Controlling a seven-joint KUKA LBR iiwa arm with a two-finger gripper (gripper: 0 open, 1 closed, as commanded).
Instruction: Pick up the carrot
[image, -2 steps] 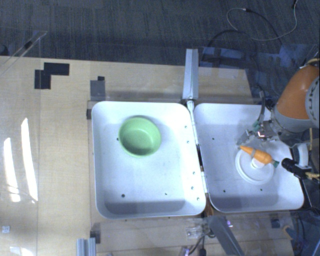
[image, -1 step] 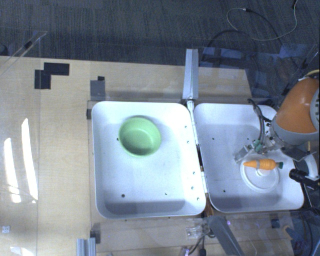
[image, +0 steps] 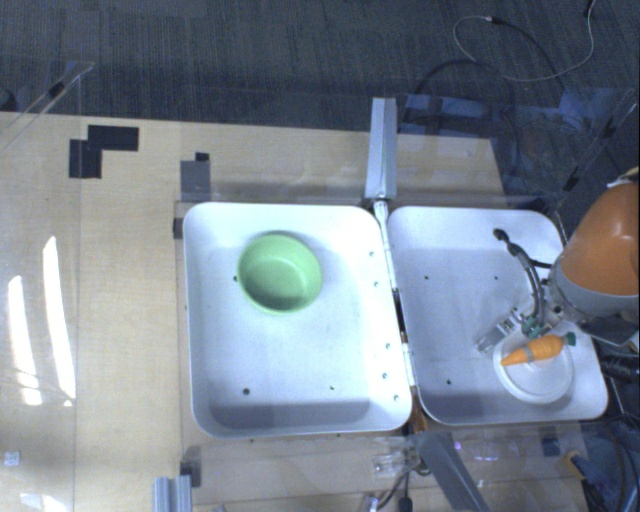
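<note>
— Gripper (image: 527, 330) sat low in the right bin (image: 450, 300), right at the carrot (image: 534, 350); whether it was parted or had closed on anything, I couldn't tell.

— And the carrot?

— It lay across a small white dish (image: 540, 380) near that bin's front right corner. It looked light, stiff and smooth, so I'd have pinched it mid-length across its thickness. A green bowl (image: 280, 272) stood in the left bin (image: 290, 400).

Arm (image: 605, 255) cut off at right edge; claw (image: 527, 330) fingers indistinct.
</note>
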